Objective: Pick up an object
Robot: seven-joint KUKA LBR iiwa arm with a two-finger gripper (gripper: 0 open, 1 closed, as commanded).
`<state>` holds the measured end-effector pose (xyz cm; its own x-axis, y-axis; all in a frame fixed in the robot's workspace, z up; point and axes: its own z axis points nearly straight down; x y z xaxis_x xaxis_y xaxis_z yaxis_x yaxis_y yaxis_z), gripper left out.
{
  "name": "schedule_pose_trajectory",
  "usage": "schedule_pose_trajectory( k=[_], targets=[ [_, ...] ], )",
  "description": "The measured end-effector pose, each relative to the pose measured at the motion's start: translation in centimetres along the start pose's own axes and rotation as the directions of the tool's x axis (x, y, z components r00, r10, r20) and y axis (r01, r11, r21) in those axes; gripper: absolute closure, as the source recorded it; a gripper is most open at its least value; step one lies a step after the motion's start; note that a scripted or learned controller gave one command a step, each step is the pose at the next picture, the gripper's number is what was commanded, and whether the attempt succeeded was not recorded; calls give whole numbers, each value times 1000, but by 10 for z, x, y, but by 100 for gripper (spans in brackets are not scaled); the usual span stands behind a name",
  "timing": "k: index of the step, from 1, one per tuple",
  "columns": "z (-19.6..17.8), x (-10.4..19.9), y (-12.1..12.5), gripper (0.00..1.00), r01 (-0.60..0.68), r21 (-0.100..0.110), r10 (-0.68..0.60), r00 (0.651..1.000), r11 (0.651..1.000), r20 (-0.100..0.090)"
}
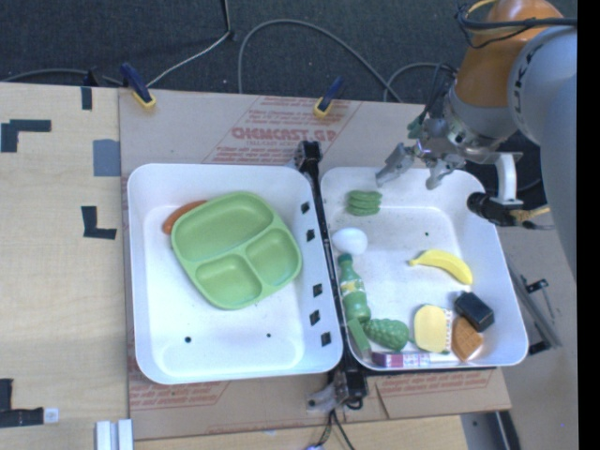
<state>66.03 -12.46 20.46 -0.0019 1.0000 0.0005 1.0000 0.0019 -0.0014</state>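
Observation:
My gripper [413, 169] hangs open over the far edge of the right bin [487, 251], fingers spread with nothing between them. Just left of and below it lies a ridged green item [363, 202]. A white egg-like ball [350, 241] and a green bottle [352, 292] lie along the bin's left wall. A yellow banana [443, 265] rests mid-right. Near the front edge sit a bumpy green piece [386, 331], a yellow slab [431, 328], a brown piece [466, 339] and a black block [473, 309].
The left bin [159, 336] holds a green divided plate [236, 248] with an orange item [177, 215] peeking out from under its far left edge. Black clips line the divider between the bins. Cables run across the dark floor behind.

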Motion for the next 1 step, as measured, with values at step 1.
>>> schedule_pose_trajectory(
  k=[1],
  targets=[
    [20,-40,-53,0,-2,1,2,1000,1000,2]
  ],
)
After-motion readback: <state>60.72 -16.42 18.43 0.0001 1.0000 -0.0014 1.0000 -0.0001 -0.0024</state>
